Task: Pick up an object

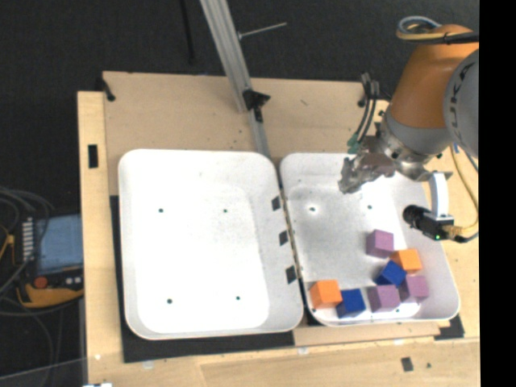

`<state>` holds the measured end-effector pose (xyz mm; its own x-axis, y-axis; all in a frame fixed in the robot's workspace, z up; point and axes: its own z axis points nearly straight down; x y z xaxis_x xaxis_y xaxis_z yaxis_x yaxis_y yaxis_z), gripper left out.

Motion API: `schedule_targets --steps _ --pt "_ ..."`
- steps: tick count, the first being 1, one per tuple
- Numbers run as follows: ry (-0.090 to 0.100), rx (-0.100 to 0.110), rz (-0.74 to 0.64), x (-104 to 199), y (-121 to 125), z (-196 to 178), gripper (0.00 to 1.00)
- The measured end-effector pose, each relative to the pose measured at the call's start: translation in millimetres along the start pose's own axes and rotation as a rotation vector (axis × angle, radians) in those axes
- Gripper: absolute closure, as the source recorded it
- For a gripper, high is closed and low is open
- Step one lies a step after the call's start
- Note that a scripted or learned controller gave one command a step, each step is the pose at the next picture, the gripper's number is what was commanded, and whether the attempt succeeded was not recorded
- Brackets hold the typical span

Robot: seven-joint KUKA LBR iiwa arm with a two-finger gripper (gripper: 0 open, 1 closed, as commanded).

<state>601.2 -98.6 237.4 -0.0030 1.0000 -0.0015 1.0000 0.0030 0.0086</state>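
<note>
The gripper [352, 177] hangs over the upper part of the right bin [322, 232], above bare floor; from this angle I cannot tell how it is set, and nothing shows in its grasp. The blocks lie well apart from it, crowded in the bin's lower right: a purple block [380, 242] standing alone, an orange block [326, 293] touching a blue block [351, 302]. Judged best: descend on the lone purple block, squarely over its centre, clear of neighbours. The left bin [201, 240] sits alongside on the tabletop [161, 111].
</note>
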Motion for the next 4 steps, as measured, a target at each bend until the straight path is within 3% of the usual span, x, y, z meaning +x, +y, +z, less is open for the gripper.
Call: schedule_targets --steps 1,3,4 --pt "0.001 0.005 -0.002 -1.0 1.1 -17.1 1.00" --pt "0.001 0.005 -0.003 106.9 30.8 -1.8 1.00" --pt "0.003 0.005 -0.005 161.7 36.3 -11.7 1.00"
